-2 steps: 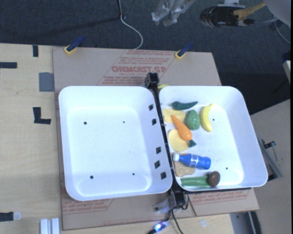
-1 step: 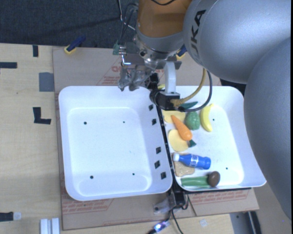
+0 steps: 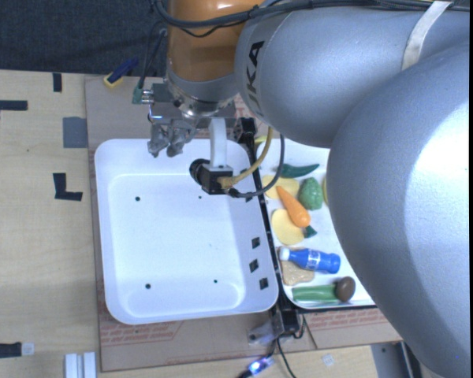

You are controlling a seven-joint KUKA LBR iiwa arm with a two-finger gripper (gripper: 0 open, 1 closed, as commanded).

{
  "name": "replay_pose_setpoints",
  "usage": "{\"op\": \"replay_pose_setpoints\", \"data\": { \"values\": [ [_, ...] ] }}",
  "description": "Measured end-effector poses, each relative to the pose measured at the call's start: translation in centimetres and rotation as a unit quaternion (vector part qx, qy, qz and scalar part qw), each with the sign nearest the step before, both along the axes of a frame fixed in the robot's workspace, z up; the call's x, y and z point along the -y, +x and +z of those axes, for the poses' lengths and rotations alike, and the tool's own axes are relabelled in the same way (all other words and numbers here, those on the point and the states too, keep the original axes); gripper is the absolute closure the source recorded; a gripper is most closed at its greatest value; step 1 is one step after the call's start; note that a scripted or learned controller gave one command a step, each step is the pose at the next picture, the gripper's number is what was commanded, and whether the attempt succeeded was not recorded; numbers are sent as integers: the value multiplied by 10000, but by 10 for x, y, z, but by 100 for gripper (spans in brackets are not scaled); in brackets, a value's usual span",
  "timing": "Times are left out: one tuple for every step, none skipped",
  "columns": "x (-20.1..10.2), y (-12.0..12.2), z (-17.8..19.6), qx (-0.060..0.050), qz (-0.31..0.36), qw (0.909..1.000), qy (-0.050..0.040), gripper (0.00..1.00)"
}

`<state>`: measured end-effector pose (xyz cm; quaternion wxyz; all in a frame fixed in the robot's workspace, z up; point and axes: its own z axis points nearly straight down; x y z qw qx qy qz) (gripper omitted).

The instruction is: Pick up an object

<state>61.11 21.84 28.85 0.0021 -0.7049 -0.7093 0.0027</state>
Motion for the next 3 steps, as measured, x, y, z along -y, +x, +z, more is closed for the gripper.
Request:
{"op": "replay_pose_setpoints", "data": {
  "values": [
    [-17,59,47,61,-10,10000,14,100],
    [-16,57,116,64,-14,10000,18,100],
    [-16,57,219,87,-10,10000,24,100]
  ]
}}
